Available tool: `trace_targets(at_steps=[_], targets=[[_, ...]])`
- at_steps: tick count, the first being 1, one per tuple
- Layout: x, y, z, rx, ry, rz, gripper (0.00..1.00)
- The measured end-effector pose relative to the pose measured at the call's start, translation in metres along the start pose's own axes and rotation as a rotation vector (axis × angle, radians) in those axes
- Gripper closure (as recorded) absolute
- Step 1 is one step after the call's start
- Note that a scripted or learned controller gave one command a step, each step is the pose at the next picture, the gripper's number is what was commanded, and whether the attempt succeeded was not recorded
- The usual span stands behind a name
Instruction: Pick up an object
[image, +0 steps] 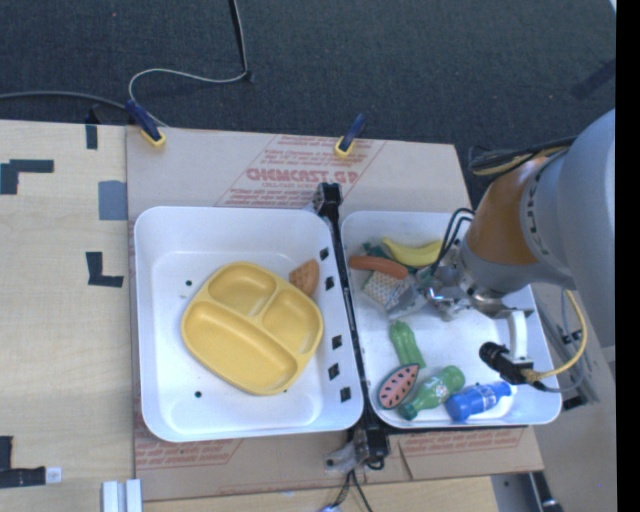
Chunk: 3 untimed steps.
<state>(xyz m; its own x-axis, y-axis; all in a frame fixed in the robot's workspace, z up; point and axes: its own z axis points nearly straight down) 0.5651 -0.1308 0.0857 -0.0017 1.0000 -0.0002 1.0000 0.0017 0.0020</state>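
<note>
My gripper (436, 296) is low in the right bin (535, 345), in its upper middle part. Just left of it lies a small grey checked block (382, 290), close to or touching it. Behind them are a yellow banana (408, 250) and an orange-red carrot-like piece (377, 266). Nearer the front lie a green cucumber (406, 343), a watermelon slice (396, 385), a green bottle (437, 387) and a blue bottle (480, 400). I see nothing held in the gripper.
The left bin (160, 300) holds a yellow divided plate (252, 326) and a small brown bread-like piece (305, 275) by its right wall. A black divider (337, 290) runs between the bins. The grey arm with its orange band (500, 220) overhangs the right bin's right side.
</note>
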Motion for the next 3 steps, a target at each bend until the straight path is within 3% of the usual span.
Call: trace_targets(at_steps=[1,2,3], targets=[[-0.001,0.000,-0.010,-0.001,-0.002,0.000,1.00],[-0.001,0.000,-0.010,-0.001,-0.003,0.000,0.00],[-0.027,-0.004,0.000,0.000,0.000,0.001,0.00]])
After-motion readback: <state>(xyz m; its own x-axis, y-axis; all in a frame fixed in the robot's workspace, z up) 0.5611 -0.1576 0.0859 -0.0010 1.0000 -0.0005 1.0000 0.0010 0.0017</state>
